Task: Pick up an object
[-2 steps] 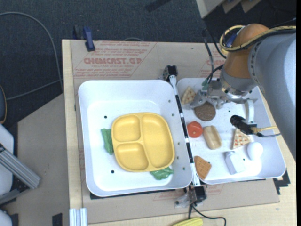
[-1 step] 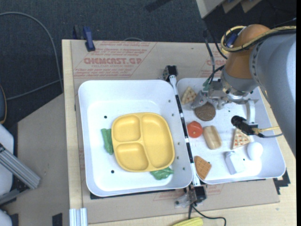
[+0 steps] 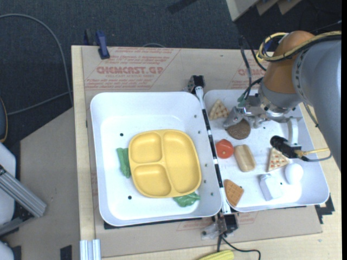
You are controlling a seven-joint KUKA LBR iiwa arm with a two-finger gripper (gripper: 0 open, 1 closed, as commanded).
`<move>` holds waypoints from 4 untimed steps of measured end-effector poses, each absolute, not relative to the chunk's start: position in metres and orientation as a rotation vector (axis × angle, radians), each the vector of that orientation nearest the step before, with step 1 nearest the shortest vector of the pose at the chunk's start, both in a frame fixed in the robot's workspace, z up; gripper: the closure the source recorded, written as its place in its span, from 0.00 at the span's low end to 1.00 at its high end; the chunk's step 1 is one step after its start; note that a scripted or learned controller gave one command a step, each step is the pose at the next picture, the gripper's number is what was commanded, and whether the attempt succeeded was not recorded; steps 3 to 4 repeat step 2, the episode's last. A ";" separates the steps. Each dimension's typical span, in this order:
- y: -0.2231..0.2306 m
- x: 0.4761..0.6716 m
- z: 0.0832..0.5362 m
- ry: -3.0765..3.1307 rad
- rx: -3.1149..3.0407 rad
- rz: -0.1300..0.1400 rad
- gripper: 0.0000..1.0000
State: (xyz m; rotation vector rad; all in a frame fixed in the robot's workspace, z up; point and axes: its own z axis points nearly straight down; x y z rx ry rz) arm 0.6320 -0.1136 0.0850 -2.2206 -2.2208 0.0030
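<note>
The gripper hangs low over the upper part of the right bin, directly above a dark brown round patty; whether it is touching that patty cannot be told. The grey arm with its orange band reaches in from the upper right of the frame. Around the patty lie a triangular slice at upper left, a red tomato and a tan bread roll below, a pizza wedge and a white egg to the right. In the left bin, a yellow divided plate sits on green leaves.
</note>
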 end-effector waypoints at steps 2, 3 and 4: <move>-0.007 0.588 0.185 -2.222 -2.219 -0.001 1.00; -0.007 0.588 0.185 -2.222 -2.219 -0.001 1.00; -0.007 0.588 0.185 -2.222 -2.219 -0.001 1.00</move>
